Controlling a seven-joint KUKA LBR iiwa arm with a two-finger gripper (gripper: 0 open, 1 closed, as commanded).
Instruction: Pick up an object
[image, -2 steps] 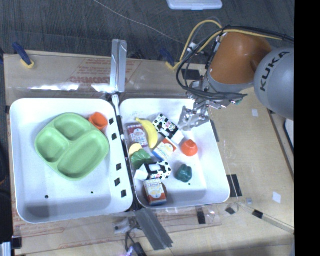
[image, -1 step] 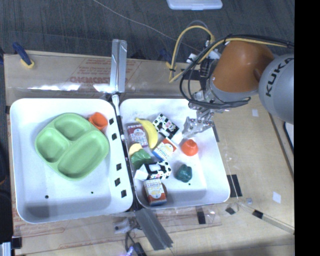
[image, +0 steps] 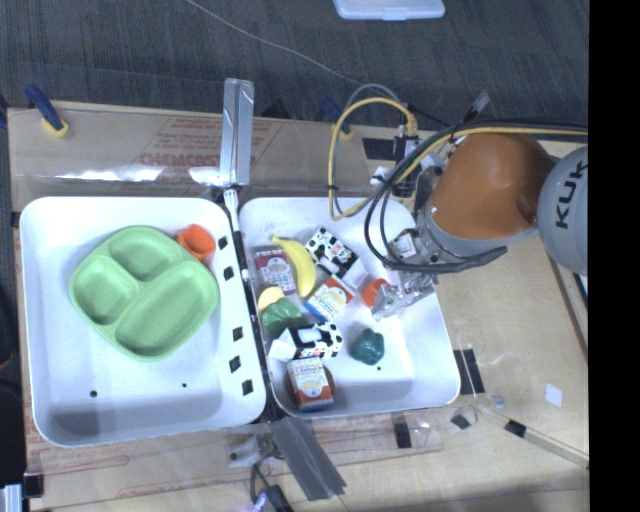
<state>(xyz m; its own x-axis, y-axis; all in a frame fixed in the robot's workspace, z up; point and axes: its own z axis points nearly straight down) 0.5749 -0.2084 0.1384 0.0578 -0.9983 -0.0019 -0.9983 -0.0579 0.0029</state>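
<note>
Setting: robotics lab or test bench, not home. Evidence: grey industrial arm (image: 560, 205) with orange band, loose cables (image: 375, 215) looped above wrist; two white bins (image: 60, 400) side by side on cardboard-covered bench (image: 300, 135), clamped at seam; toy food and small cartons (image: 308, 382) in right bin; dark carpet floor (image: 120, 45) behind.

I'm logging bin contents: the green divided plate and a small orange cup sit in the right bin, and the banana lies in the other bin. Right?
Not quite. The camera view shows the green divided plate and the small orange cup in the left bin, not the right one. The banana does lie in the other bin, the right bin, among several small items.
</note>
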